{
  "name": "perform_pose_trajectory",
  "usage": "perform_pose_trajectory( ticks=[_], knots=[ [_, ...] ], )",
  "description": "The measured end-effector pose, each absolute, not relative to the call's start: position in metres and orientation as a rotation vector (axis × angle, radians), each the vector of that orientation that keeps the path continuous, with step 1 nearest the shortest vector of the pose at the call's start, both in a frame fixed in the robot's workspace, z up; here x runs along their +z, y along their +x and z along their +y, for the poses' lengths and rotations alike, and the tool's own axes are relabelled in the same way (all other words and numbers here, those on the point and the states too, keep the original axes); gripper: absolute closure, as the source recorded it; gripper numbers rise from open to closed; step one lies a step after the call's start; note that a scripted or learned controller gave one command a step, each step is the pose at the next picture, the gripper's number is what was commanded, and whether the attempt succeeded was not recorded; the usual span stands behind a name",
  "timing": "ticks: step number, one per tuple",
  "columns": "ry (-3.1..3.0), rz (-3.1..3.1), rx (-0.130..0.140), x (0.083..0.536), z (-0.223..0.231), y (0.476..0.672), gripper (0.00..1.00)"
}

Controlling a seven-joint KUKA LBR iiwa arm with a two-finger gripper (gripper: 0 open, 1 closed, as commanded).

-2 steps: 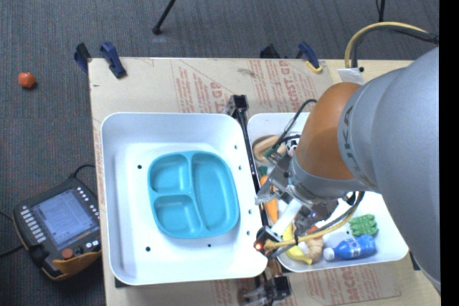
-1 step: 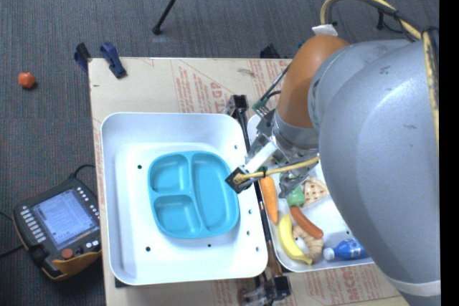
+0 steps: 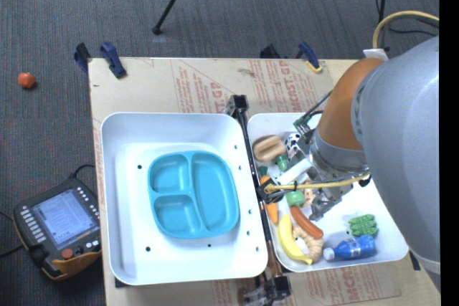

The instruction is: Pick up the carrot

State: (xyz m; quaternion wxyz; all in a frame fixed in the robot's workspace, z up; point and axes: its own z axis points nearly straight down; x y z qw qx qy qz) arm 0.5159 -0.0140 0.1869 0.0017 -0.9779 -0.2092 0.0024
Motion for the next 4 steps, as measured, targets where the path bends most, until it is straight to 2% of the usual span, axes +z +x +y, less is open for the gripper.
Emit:
perform_pose_trajectory(
  ticks=[1, 2, 3, 4],
  knots=[
    [-3.121, -0.327, 0.009, 0.187, 0.029, 0.475, 0.00],
    [-3.122, -0.326, 0.006, 0.187, 0.056, 0.475, 0.00],
    [-3.039, -0.782, 0.007, 0.187, -0.024, 0.475, 0.00],
    [-3.062, -0.686, 0.007, 0.187, 0.064, 0.475, 0.00]
  ],
)
